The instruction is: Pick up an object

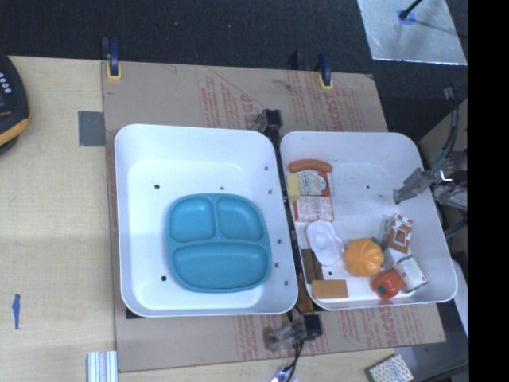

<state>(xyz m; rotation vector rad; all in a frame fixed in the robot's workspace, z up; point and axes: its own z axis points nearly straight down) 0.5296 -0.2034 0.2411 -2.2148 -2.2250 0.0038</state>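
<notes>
**End effector at right bin's rim, objects lying loose**

End effector (413, 183) sits at the right bin (362, 146) far-right edge, nothing visibly between its fingers; opening can't tell, too small. Orange pumpkin-like toy (363, 256), red toy (387, 284), white piece (322, 241) and hot dog (309, 166) lie in that bin. Blue divided plate (219, 241) is in the left bin (135, 213).

gripper (413, 183) mostly cut off at right edge, fingers unclear; black device (11, 102) cropped at left

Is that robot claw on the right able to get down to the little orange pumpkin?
Probably yes: the gripper sits above the bin's right rim, and the pumpkin lies uncovered, though a tomato crowds it.
</notes>
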